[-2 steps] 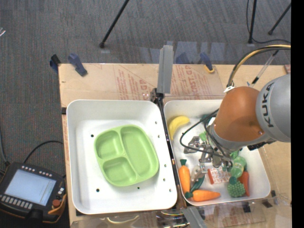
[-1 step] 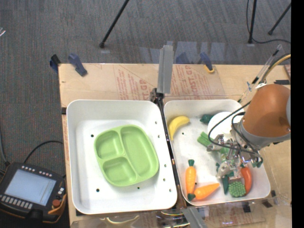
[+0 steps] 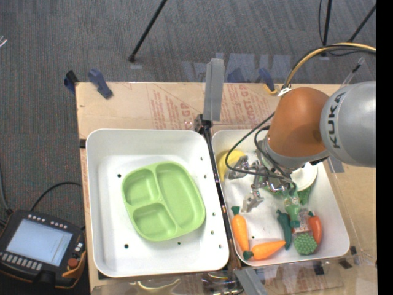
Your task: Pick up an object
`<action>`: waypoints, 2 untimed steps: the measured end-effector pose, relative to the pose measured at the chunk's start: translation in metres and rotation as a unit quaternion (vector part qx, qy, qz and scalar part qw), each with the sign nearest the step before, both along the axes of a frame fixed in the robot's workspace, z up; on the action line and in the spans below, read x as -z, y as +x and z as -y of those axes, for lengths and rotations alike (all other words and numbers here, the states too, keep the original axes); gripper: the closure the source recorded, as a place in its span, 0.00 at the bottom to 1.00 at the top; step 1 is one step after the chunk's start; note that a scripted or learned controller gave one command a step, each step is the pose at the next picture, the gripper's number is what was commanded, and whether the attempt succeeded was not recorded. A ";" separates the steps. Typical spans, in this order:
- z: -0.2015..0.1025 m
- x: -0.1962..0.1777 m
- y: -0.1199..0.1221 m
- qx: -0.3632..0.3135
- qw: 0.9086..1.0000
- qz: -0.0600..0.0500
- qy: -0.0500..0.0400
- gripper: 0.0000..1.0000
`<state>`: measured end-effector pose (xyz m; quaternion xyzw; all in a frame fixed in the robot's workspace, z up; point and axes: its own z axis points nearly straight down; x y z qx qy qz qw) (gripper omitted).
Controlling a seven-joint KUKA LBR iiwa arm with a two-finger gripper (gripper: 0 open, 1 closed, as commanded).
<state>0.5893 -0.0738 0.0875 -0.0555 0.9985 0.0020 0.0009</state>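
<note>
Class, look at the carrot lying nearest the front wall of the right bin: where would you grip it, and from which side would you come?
Probably grip the carrot across its thicker orange middle, coming straight down from above. It lies flat and about parallel to the bin's front wall, tapering toward one end, with green leaves at its left end; the fingers should close across its width. Other toy vegetables crowd its right end.

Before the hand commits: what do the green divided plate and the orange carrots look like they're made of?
Green divided plate: likely moulded plastic with a smooth satin finish, going by its uniform colour, soft highlights and rounded compartment ridges. Carrots: probably toy plastic or rubber, with even orange colour and a slight sheen; I can't tell hard from soft by look alone.
</note>
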 end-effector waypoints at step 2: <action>0.032 0.000 0.013 0.106 0.994 0.000 -0.001 0.00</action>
